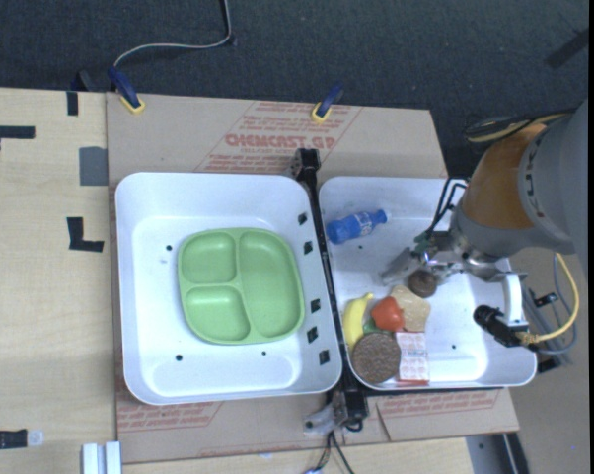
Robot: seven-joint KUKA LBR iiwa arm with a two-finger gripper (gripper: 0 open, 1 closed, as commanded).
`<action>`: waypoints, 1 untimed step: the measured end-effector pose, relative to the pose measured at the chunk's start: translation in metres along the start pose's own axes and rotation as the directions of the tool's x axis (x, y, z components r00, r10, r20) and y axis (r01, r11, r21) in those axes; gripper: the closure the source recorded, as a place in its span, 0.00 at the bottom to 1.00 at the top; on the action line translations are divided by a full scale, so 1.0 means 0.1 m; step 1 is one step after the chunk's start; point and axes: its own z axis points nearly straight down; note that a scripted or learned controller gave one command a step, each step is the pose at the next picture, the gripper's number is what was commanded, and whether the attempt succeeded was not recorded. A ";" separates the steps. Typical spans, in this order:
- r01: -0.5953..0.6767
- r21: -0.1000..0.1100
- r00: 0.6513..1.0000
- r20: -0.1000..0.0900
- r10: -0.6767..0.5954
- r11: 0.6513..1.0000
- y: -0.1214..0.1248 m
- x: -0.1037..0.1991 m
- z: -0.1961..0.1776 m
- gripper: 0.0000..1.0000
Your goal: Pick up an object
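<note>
The right bin (475, 363) holds a blue bottle (355, 226), a yellow banana (355, 319), a red tomato (387, 313), a tan sandwich piece (412, 305), a brown round patty (375, 355) and a red-and-white packet (412, 356). My gripper (422, 277) hangs low over the middle of this bin, right above the tan piece and just right of the tomato. A small dark brown thing sits at its tip, but whether it is gripped is unclear.
The left bin (139, 265) bears a green divided plate (241, 285). A black clip (307, 161) sits on the wall between the bins. The grey arm with its orange band (499, 181) comes in over the right bin's right side.
</note>
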 end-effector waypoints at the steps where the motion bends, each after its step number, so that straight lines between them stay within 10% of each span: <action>1: 0.000 0.001 1.000 -0.001 0.000 1.000 0.09 0.00 0.00 0.00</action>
